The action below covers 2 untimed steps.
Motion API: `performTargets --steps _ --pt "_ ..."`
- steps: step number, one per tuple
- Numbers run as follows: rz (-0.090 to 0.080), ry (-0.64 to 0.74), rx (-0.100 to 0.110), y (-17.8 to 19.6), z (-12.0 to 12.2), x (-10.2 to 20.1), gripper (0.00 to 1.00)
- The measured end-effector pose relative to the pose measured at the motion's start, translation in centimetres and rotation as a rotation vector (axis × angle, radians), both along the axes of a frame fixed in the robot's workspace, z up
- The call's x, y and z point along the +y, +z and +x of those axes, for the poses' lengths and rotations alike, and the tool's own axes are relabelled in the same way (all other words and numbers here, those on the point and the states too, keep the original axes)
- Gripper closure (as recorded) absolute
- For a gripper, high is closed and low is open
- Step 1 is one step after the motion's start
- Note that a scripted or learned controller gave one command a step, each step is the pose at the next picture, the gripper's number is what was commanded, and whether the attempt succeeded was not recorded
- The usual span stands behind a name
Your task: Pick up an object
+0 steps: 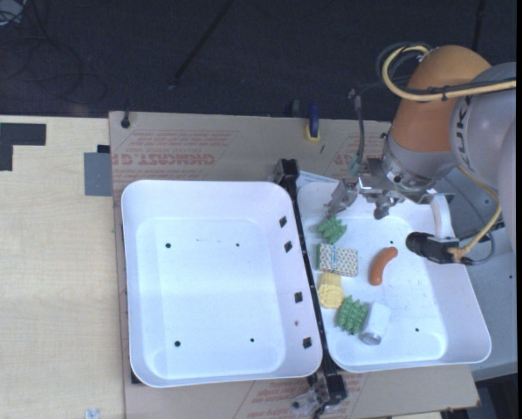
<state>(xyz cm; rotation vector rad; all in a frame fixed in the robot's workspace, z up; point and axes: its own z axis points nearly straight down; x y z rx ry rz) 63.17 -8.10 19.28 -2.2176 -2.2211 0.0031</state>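
Even overhead light, white bins (209, 201) bright, background dark, slightly soft focus.

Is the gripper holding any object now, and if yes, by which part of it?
Nothing is held. The gripper hangs open over the right bin, and the green toy lies below its fingers, apart from them.

Two bins sit side by side on the table (43, 304), and the gripper (366, 197) hangs over the right bin's (457, 317) far edge, left bin (209, 278) beside it. In the right bin: a sausage (382, 264) right of a patterned block (338, 258), a leafy piece (333, 230) behind the block, a corn piece (330, 290) in front, then a bumpy piece (351, 315) touching a cylinder (375, 323) nearest the front
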Motion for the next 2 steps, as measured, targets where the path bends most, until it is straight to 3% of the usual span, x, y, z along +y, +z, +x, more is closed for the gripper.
performTargets --steps 1,2 --pt "-0.001 -0.002 0.007 -8.3 1.0 -2.5 0.00" --pt "-0.005 -0.006 0.000 -10.7 1.1 -11.4 0.00"
